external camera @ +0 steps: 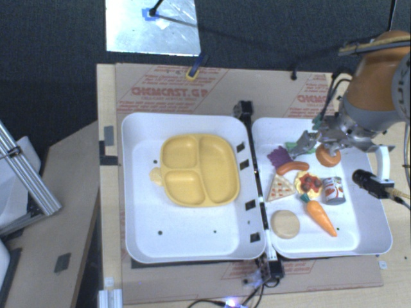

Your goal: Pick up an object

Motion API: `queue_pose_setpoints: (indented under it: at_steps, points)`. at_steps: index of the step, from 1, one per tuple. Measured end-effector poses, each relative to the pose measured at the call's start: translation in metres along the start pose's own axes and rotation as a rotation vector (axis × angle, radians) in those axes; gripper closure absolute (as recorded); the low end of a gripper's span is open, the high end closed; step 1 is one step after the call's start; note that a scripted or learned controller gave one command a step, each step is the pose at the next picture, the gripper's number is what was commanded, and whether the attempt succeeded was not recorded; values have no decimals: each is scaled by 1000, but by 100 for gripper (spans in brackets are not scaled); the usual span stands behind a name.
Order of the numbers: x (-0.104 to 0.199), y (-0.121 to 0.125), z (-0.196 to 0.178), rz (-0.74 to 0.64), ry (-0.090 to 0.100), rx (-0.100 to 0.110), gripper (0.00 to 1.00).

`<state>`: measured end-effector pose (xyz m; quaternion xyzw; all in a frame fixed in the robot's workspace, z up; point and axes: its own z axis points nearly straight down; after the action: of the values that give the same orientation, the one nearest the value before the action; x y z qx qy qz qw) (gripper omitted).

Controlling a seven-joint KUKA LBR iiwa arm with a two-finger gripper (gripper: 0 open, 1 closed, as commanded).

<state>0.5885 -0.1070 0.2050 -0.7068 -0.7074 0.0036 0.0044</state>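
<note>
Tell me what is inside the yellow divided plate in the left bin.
The yellow plate in the left bin has three compartments, all showing bare yellow bottoms. Nothing covers it, so no part of its inside is hidden.

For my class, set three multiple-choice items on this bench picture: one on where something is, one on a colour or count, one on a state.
1. Where is the yellow tray?
A. In the left bin
B. In the right bin
C. On the bench outside both bins

2. How many compartments does the yellow tray have?
A. Two
B. Three
C. Five

3. How does the carrot lie?
A. Standing upright on its tip
B. Flat on the floor of the right bin
C. Inside the yellow tray

Answers:
1. A, since the tray sits on the floor of the left bin, the one farther from the arm.
2. B, since its ridges divide it into two upper sections and one lower one.
3. B, since it lies flat in the right bin, just right of the tan disc, with the gripper apart from it near the bin's far side.
</note>
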Motion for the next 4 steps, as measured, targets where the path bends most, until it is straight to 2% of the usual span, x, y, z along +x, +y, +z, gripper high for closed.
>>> queue_pose_setpoints:
  at_steps: [1,3,4]
  points:
    - [0,3,-7,-2,-2,-13,0]
    - [8,8,80,-1,0,-9,0]
    - [6,14,101,1,-8,-32,0]
